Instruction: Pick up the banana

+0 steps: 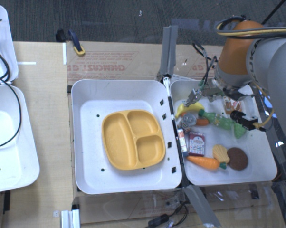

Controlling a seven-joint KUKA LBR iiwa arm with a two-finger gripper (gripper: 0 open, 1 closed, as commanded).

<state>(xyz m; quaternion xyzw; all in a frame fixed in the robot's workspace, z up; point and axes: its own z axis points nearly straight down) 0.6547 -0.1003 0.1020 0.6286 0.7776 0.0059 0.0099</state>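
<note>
At far left, parts of two white trays (10, 141) lie on the bench, with a black cable (10, 103) looping across them. A blue-and-yellow clamp (75, 42) sits near the back edge of the wooden bench top (43, 80).

The left bin (83, 141) holds a yellow divided plate (133, 139) with three compartments, lying flat near the bin's centre.

A grey upright divider (169, 51) rises at the back between the two bins.

The right bin (257, 172) holds the loose objects. The banana (189, 108) lies in the bin's back-left part, close to the shared wall. Just in front of it are a small round can (188, 120) and a small orange piece (202, 122). A red packet (196, 144) lies near the left wall, with a narrow red-and-white tube (182, 140) beside it along the wall. A carrot (204, 162) lies at the front, touching a pale ridged cookie (221, 152); a brown round cookie (237, 158) lies just right of that. A green leafy vegetable (224, 123) stretches across the bin's middle.

The gripper (196, 95) hangs over the back of the right bin, directly above and just beside the banana. Whether its fingers are spread or closed cannot be told, and no object is seen between them. The grey arm (271, 65), with its orange band (235, 56), enters from the right.
</note>
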